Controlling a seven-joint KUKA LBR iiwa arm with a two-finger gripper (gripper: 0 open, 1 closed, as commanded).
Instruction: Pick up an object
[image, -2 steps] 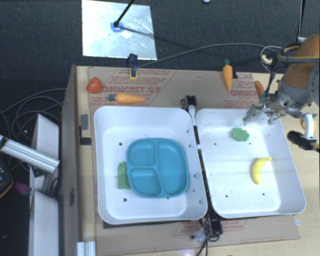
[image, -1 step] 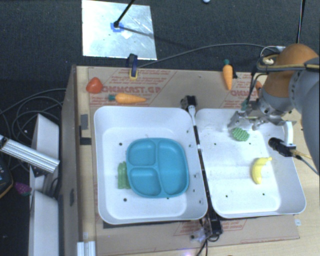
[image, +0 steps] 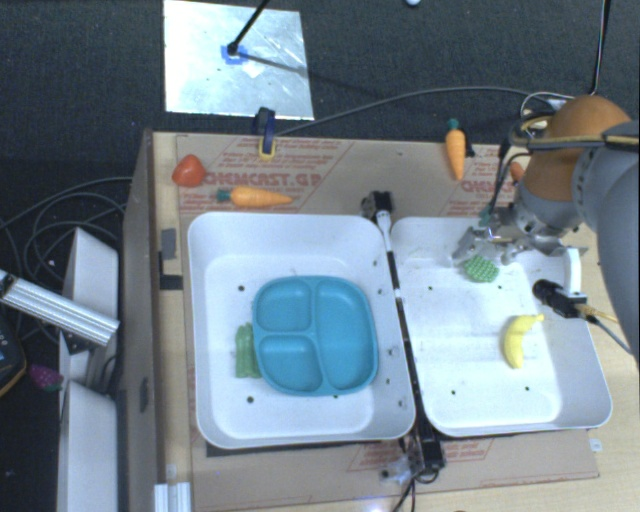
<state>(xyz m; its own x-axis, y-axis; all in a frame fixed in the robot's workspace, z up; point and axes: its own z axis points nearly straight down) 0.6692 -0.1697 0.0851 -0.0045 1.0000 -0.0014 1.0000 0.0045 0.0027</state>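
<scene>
I am reaching in from the right over the table, my end effector (image: 487, 246) hanging low above the far part of the right bin (image: 560, 400), directly over a small green object (image: 482, 269) that looks like a knobbly toy vegetable. Whether I am touching it I cannot tell, nor how far I am spread; metal parts are covering the top of the piece, and nothing is plainly showing between them.

The green piece is lying on the bin floor near the far left corner, well apart from the yellow banana (image: 517, 339), which is resting nearer the bin's right side. By my judgement it is the thing in hand: light, probably hollow plastic or foam, stiff enough to take a squeeze, with a bumpy skin that should be giving some grip. Being small and low, it is likely to skid on the smooth white floor if I am closing off-centre, so I am judging the best hold to be across its narrow middle, coming straight down.

In the left bin (image: 215, 300) a blue divided plate (image: 315, 335) is sitting with a green strip (image: 245, 352) just beside its left edge. On the cardboard beyond the bins, two toy carrots (image: 257, 197) (image: 456, 152) and a red tomato (image: 187, 171) are lying loose.
</scene>
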